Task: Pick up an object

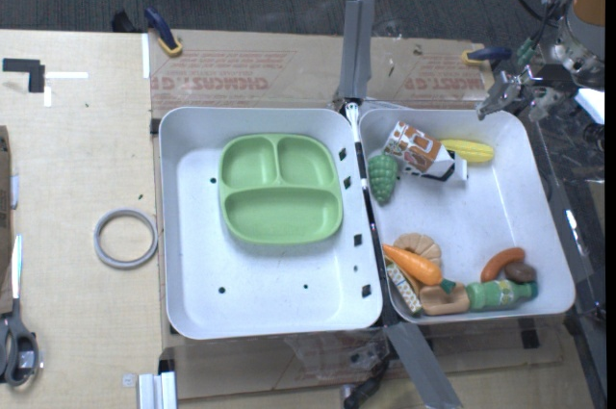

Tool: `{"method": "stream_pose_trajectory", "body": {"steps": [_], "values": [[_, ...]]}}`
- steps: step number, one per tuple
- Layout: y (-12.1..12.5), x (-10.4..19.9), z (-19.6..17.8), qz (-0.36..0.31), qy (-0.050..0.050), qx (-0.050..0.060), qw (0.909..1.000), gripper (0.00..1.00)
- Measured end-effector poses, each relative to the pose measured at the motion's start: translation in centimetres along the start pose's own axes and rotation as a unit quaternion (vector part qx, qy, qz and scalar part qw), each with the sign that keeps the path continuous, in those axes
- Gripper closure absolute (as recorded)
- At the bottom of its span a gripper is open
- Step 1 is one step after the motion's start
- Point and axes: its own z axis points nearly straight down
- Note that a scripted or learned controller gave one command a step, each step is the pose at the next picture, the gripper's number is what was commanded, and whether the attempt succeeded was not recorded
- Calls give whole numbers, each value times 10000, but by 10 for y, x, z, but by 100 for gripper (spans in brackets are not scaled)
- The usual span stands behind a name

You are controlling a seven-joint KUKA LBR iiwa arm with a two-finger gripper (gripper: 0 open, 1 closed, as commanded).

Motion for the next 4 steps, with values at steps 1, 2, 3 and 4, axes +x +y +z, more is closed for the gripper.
{"method": "stream_pose_trajectory", "body": {"steps": [1, 2, 3, 4], "values": [[18, 39, -30, -99, -11, -10, 9999, 0], [-59, 49, 125, 998, -2, 10, 9950, 0], [-14, -33, 85, 871, -9, -12, 9962, 0], [-6, -38, 99, 212, -10, -12, 9998, 0]]}}
